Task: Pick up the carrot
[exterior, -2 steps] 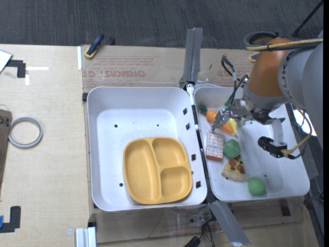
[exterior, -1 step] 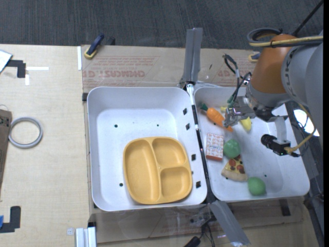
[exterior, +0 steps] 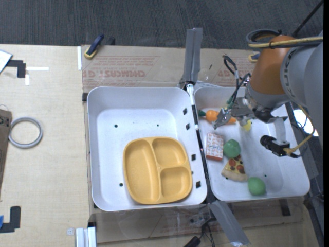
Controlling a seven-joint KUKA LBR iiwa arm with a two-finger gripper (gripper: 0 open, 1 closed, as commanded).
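While the carrot (exterior: 210, 115) lies on the floor of the right bin (exterior: 288, 181), just beside and partly under the hand (exterior: 224, 118), whose finger spread cannot be told, pickup stands at approach: grasp and lift outstanding, as judged from this view.

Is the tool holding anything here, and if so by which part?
Cannot be told: the tool sits at the carrot in the right bin, but no grip is visible.
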